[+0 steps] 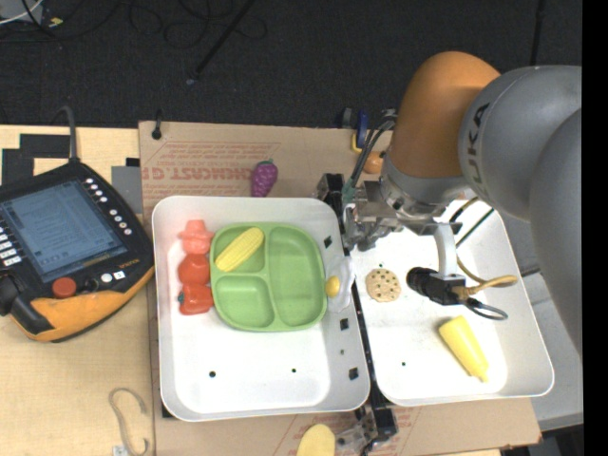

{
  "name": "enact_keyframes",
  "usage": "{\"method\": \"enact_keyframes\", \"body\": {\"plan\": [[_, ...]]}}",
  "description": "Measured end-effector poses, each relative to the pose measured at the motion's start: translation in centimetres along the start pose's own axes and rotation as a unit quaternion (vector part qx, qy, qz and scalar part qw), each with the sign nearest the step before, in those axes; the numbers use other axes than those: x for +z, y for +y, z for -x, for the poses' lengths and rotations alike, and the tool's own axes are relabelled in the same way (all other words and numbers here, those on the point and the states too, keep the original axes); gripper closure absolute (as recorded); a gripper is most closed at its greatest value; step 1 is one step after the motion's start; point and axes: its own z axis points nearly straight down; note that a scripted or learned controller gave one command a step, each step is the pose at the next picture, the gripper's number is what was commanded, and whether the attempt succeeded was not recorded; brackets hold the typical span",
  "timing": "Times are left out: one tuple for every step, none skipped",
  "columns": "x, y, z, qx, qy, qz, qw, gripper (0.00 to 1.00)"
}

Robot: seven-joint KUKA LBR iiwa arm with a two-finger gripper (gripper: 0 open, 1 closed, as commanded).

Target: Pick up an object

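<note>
Presently, jaws hang at the far-left corner of the right shallow white bin (532,373), opening indeterminable; descent risks striking the rim, missing the round speckled biscuit (383,284).

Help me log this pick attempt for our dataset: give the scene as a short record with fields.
left bin: green divided plate; red figure beside the plate, on its left
plate contents: yellow corn cob in the upper-left compartment
right bin: cookie near the left wall; yellow wedge toward the near right
gripper: over the seam between the bins, at their far end; grasp state unclear
outside bins: purple toy on the cardboard behind; teach pendant at far left
</note>
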Motion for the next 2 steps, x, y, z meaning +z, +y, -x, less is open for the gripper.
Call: {"method": "enact_keyframes", "body": {"plan": [[-1.16, -0.94, -5.06, 0.0, 0.0, 0.001, 1.0, 1.0], [-1.51, -0.08, -4.42, 0.001, -0.001, 0.002, 1.0, 1.0]]}}
